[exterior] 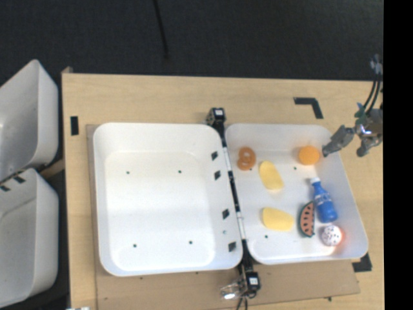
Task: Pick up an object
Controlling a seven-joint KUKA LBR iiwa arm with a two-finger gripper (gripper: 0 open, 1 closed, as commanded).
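Camera view: gripper [352,141] sits at the right bin's [335,254] upper-right rim, fingers apart, nothing between them. Right bin contents: orange ball [310,155], orange ring [246,158], two yellow pieces [271,175] [278,219], blue bottle [323,202], watermelon slice [306,219], spotted ball [331,236].

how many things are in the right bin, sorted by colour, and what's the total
Right bin:
Yellow: 2, upper piece, lower piece
Orange: 2, ring, ball
Blue: 1, bottle
Red and green: 1, watermelon slice
White with dots: 1, ball
Total: 7
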